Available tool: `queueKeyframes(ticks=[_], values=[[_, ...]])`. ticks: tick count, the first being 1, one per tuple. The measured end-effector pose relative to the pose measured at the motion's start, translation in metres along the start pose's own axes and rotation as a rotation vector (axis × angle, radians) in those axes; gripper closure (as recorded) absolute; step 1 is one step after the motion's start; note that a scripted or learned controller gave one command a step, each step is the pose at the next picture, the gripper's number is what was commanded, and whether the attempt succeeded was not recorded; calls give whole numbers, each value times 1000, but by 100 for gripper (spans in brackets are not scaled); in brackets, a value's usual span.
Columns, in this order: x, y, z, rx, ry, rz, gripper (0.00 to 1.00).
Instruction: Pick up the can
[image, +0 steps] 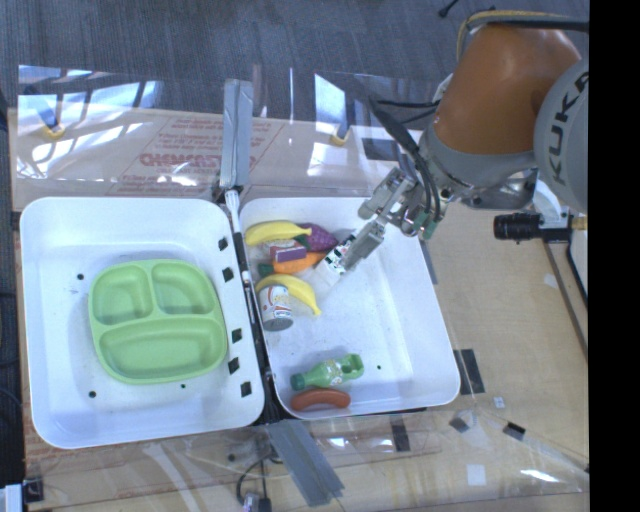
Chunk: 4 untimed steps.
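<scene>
Can (277, 306) down in my right bin (400, 330), close to the left wall, about midway along it. It looks to be lying tilted, long axis running roughly up and down the view, its pale rounded end toward the near side and the printed label facing up. A banana (300, 291) lies draped across its upper part, touching it, curving from the can's top out to the right.

My end effector (338, 259) is up in the far half of the same bin, reaching in at a slant from the right, tip pointing down and left. It sits just beside the cluster of toys at the far-left corner: a second banana (275, 232), a purple piece (320, 238) next to it, and an orange piece (298, 261) right under those. The tip is near the orange piece; touching it or not, I can't make out. Fingers apart or together, I cannot tell either, they blur into one pale bar from this angle. The can is apart from my tip, lower and to the left of it.

Nearer the front of the bin, a green bottle (328, 373) lies on its side, and a red sausage (320, 400) lies just below it along the front wall.

Over in the left bin (60, 400), a green divided plate (156, 320) sits flat in the middle. Both bins rest side by side on the counter (500, 300).
</scene>
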<state>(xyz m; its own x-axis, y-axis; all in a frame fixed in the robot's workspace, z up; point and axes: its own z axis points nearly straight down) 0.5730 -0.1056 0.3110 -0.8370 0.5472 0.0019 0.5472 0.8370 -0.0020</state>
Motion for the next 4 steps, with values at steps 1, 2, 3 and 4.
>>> queueKeyframes(ticks=[1, 2, 3, 4], values=[[-59, -32, -70, -1, -2, -5, 0], [-59, -32, -70, -1, -2, -5, 0], [-59, -32, -70, -1, -2, -5, 0], [-59, -32, -70, -1, -2, -5, 0]])
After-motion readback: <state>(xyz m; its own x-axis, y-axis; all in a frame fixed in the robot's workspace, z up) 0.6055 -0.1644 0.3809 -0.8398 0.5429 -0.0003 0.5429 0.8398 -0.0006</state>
